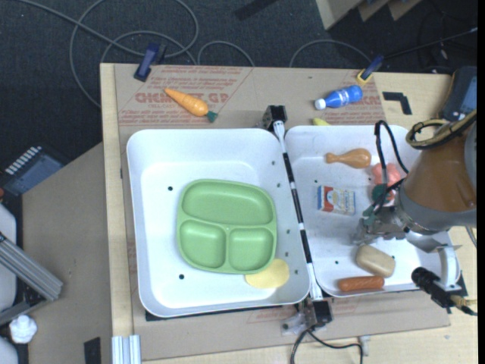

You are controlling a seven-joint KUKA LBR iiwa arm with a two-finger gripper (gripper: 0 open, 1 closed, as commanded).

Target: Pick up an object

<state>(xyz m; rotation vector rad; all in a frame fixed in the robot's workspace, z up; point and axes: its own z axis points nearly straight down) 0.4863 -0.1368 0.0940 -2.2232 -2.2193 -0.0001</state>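
Gripper [369, 230] just above the bun [375, 261]; can't tell finger state. Centre over bun, descend straight, avoid sausage [361, 283] below it.

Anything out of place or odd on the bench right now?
Yes. A toy carrot and a blue bottle lie on the bench outside both bins, behind them. In the left bin, a yellow piece sits against the green tray's corner.
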